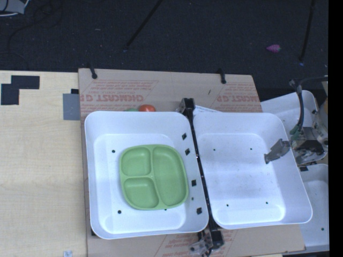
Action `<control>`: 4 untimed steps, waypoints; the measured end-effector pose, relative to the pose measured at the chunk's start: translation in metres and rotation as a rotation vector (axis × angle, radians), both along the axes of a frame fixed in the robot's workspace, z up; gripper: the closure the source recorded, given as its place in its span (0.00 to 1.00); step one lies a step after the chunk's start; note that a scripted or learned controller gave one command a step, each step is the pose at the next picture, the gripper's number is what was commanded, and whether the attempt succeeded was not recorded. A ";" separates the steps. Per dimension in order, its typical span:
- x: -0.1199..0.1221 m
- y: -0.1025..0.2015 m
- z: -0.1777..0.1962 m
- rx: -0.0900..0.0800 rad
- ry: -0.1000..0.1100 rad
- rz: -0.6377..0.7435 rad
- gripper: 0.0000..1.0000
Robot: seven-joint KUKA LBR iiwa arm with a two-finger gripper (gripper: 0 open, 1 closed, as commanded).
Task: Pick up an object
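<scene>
Green plate (154, 176) in left bin (102, 127); fingers (277, 150) at right bin's edge, state unclear, perhaps empty.

Two shallow white bins sit side by side on the table: the left bin (102, 138) and the right bin (289, 197). One green divided plate (154, 176) lies in the left bin, with three compartments. One small red-orange object (147, 108) shows just beyond the left bin's far rim. One claw (277, 151) reaches over the right bin's right side.
</scene>
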State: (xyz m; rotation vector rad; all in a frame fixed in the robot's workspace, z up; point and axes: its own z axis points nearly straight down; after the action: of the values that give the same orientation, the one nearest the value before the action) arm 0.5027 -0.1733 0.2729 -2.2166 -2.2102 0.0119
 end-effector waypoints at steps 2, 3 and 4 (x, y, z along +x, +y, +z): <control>0.005 -0.005 -0.055 0.000 -0.006 0.002 0.00; 0.005 -0.004 -0.099 0.000 -0.006 0.002 0.00; 0.005 -0.005 -0.163 0.000 -0.007 0.002 0.00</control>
State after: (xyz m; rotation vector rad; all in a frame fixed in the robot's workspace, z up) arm 0.5079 -0.1781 0.1101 -2.2173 -2.2159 0.0045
